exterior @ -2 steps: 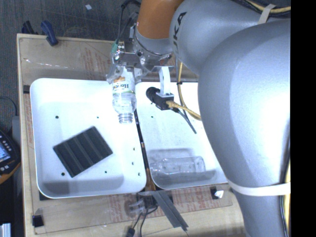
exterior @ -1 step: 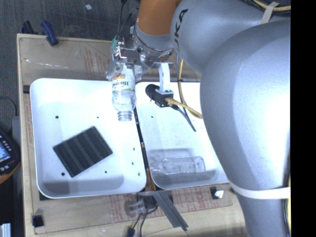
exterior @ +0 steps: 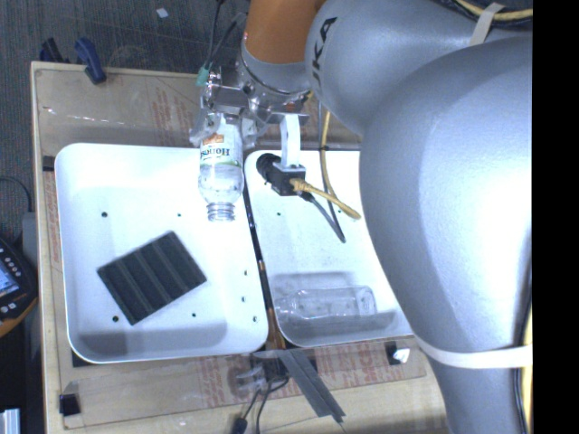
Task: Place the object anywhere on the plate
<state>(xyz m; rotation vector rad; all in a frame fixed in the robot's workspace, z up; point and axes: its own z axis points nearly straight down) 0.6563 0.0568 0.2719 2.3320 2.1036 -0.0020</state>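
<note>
Gripping a clear plastic bottle (exterior: 220, 175), fingers (exterior: 206, 129) above ribbed dark rectangular plate (exterior: 151, 276) in left bin (exterior: 72, 165)

One fixed overhead camera, slanted down.
It frames both white bins (exterior: 63, 242) closely; the arm (exterior: 434, 152) enters from the right.

A clear plastic bottle (exterior: 220, 172) with a white-and-orange label hangs neck-down, uncapped mouth lowest, over the left bin's (exterior: 81, 242) far right corner. The plate (exterior: 151, 276), a dark ribbed rectangle, lies flat on that bin's floor, turned askew, toward its near-left part.
</note>
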